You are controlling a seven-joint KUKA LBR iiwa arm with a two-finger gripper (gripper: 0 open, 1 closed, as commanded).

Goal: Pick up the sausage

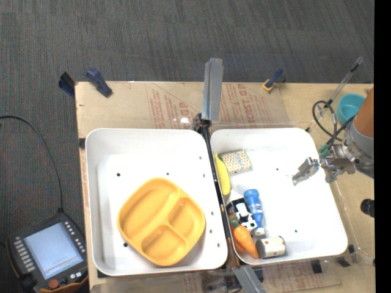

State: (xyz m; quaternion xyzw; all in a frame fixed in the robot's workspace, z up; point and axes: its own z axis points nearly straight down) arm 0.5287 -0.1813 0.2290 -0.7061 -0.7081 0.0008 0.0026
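Nearest, just in front of the bottle, lies an orange tapered piece, probably the sausage, untouched. Well right of the bottle hangs the gripper. Whether it is open I cannot tell, and reaching, grasping and lifting seem all left.

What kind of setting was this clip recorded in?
Probably a robotics lab test bench, not a kitchen. Two white bins sit on a cardboard-covered bench held by clamps, a teach pendant lies on grey carpet, and the arm's end effector hangs over toy food.
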